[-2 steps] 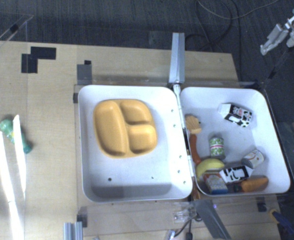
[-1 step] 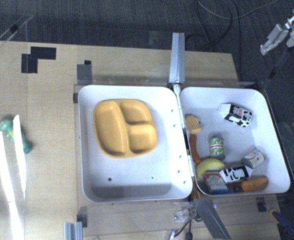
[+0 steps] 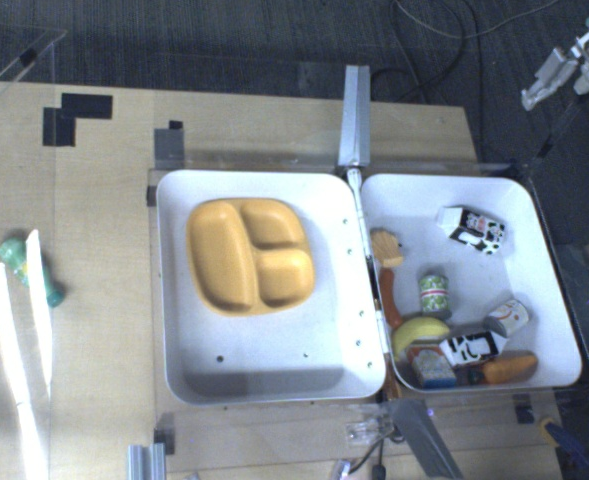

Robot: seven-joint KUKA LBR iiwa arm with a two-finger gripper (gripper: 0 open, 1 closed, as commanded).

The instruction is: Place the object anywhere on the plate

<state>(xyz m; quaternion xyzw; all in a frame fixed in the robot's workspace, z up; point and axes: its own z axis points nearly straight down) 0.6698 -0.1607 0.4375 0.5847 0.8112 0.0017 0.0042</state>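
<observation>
The hand (image 3: 564, 68) hangs at the upper right, off the table and well apart from both bins; whether it is released or clenched I cannot tell. The yellow divided plate (image 3: 249, 255) lies in the left bin (image 3: 274, 378). The right bin (image 3: 544, 268) holds small toys: a cow-patterned carton (image 3: 474, 230), a green can (image 3: 433, 293), a banana (image 3: 421, 332). The can looks light, stiff and slippery; grip across its sides.

We are looking at a robotics lab: a pale wooden bench (image 3: 84, 198) carrying two shallow white plastic bins (image 3: 184, 368) bolted to metal brackets (image 3: 355, 118), loose black cables (image 3: 444, 13) trailing over dark carpet (image 3: 224, 13).
</observation>
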